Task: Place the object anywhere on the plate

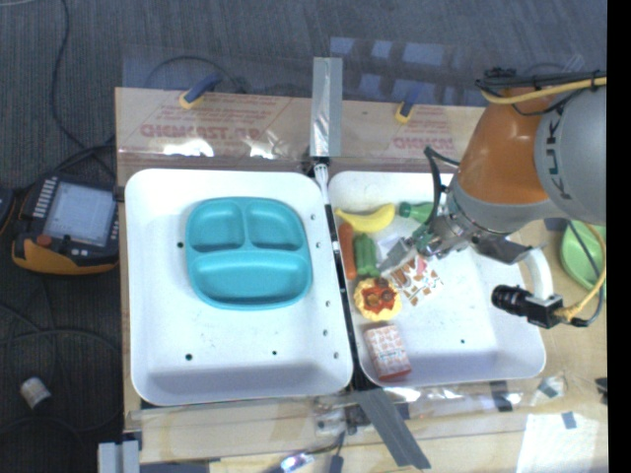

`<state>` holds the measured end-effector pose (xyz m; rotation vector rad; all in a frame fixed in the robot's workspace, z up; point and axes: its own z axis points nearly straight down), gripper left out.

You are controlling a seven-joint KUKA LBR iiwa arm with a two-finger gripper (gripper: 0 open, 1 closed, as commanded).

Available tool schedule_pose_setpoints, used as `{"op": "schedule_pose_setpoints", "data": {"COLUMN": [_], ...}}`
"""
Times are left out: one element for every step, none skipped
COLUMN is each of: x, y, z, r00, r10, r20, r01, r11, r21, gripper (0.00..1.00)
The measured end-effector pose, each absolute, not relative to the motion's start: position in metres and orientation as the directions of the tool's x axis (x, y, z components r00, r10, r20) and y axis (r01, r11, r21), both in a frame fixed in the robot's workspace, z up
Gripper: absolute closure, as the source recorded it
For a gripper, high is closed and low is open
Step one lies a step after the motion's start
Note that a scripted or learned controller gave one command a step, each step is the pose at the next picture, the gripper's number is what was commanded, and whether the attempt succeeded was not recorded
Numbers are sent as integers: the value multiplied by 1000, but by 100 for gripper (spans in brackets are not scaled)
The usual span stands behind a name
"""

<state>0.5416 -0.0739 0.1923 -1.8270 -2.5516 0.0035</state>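
**A:** What sits closest to the lens?

**B:** The grey arm with the orange band (513, 161), rising from the right over the right-hand shallow white bin (463, 348). Its two-finger gripper (419, 244) hangs low above the middle of that bin's cluster of toys.

**A:** Are the jaws open or shut?

**B:** I cannot tell; the wrist hides them and the tips blur into the clutter below.

**A:** What's in that bin?

**B:** A yellow plastic banana (367, 219) near the far wall, a green bottle-like piece (416, 210) just beside it, and an orange carrot-shaped toy (346, 247) lying along the left wall with a small green vegetable piece (366, 254) next to it. Then a round red-and-yellow pizza-like toy (377, 298), a white packet with red printing (422, 281) touching its right side, and a pinkish rectangular packet (386, 349) nearer the front wall.

**A:** And the left-hand white bin (158, 363)?

**B:** It holds a turquoise plastic plate with three compartments (246, 252), lying flat near the middle.

**A:** Which object is the gripper after?

**B:** Hard to say. It's nearest the white printed packet, just above and apart from the plate's bin.
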Motion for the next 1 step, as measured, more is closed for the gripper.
{"op": "schedule_pose_setpoints", "data": {"x": [563], "y": [-9], "z": [182], "r00": [-339], "r10": [941], "r20": [2], "r01": [941], "r11": [339], "r21": [-4], "gripper": [100]}}
